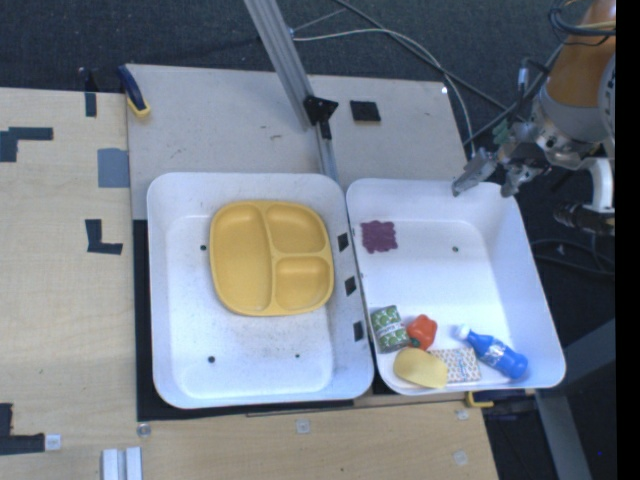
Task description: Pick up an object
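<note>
Down in the right white plastic bin's (520,268) near corner lie a blue bottle (497,355), a yellow lemon-shaped toy (420,368), a small red-orange toy (423,330) and a green packet (388,326). Above that bin's far right rim hangs the tool (487,180), fingers spread, grasping nothing.

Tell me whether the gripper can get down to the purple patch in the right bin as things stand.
Probably yes. The purple patch lies alone on bare bin floor, apart from the cluster at the near edge, and the gripper hangs over the right bin's far corner with nothing between.
</note>
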Controlling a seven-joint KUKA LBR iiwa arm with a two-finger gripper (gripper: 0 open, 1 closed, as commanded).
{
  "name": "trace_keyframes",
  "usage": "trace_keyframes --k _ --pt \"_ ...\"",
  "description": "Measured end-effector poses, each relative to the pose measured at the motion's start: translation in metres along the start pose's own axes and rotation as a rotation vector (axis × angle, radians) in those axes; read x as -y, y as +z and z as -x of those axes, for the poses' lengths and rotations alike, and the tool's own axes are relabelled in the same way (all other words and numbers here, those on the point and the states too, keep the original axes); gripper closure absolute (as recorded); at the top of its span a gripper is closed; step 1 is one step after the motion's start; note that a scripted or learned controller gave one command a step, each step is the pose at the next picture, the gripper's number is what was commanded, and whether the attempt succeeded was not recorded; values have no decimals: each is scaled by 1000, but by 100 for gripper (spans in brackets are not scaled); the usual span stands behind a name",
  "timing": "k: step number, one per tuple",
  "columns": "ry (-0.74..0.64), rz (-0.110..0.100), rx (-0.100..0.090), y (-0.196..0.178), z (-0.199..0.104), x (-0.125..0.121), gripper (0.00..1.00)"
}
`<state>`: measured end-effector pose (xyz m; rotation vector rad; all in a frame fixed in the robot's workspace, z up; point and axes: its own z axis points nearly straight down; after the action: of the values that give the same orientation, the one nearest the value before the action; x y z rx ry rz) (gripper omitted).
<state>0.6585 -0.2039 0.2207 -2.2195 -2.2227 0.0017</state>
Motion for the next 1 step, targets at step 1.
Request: trace_keyframes --k 1 --pt "0 0 0 0 0 0 0"
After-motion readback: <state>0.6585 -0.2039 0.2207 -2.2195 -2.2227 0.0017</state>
